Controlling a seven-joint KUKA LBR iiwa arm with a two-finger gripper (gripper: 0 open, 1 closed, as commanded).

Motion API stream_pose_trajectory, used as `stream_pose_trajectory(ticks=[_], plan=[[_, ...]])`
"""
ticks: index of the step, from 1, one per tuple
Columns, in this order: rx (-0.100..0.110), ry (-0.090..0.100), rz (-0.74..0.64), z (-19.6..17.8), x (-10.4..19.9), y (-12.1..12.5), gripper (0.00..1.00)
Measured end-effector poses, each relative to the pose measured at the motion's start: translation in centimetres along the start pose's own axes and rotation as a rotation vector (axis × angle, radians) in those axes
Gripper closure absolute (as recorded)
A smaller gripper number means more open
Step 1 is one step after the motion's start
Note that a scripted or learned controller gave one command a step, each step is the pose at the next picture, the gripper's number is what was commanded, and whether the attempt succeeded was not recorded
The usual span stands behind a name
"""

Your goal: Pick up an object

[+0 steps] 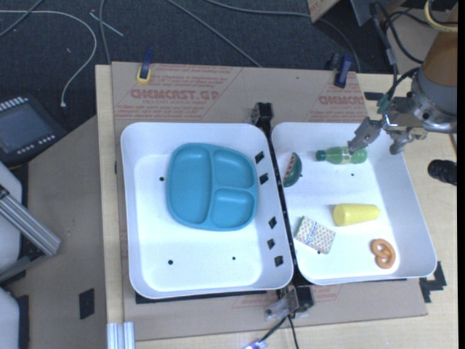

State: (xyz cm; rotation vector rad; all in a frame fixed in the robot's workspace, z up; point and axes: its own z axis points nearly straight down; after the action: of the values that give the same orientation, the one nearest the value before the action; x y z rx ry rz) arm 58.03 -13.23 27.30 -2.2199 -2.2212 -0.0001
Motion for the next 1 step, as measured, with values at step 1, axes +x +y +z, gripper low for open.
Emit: stream_pose_trajectory(ticks=[1], plan=[[0.005, 0.001, 0.001, 4.41, -0.03, -0.66, 0.0]])
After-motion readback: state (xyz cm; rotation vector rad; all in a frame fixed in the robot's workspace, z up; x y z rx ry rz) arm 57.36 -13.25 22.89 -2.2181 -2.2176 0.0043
